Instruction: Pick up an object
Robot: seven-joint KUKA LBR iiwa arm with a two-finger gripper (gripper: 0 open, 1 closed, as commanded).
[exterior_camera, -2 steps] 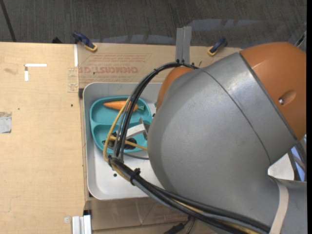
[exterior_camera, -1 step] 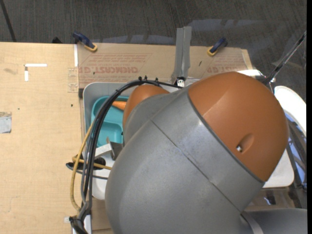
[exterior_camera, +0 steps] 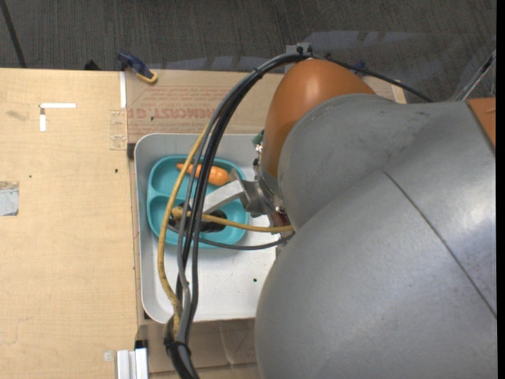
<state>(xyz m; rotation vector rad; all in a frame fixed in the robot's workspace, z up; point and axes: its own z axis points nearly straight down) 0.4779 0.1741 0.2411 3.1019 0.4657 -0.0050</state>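
A small orange piece (exterior_camera: 207,172), long and rounded like a toy carrot, lies in the upper compartment of a teal divided tray (exterior_camera: 160,181), and nothing grips it. Black cables cross in front of its left end. The tray sits flat in the upper part of a shallow white bin (exterior_camera: 151,290), close to the bin's left wall, with its lower compartments partly hidden by cables and by the robot's own fittings. The gripper (exterior_camera: 252,199) is at the tray's right edge, just beside the orange piece and a little lower in the view. It is almost wholly covered by the arm above it, so I cannot tell whether it is spread wide or closed narrow, or whether it touches the tray. The grey arm (exterior_camera: 379,243) takes up the right half of the view, its orange band (exterior_camera: 312,93) showing at the top, and it hides the bin's right side. A bundle of black cables (exterior_camera: 188,235) and one yellow cable (exterior_camera: 161,251) arc from the arm's top over the tray and down past the bin's near edge. Behind the bin lies a sheet of brown cardboard (exterior_camera: 181,109) with red print. To the left is pale wooden bench top (exterior_camera: 63,212), bearing two short white tape marks (exterior_camera: 55,109). A blue and yellow clamp (exterior_camera: 139,66) sits at the bench's far corner, and beyond it is grey carpet (exterior_camera: 197,14).
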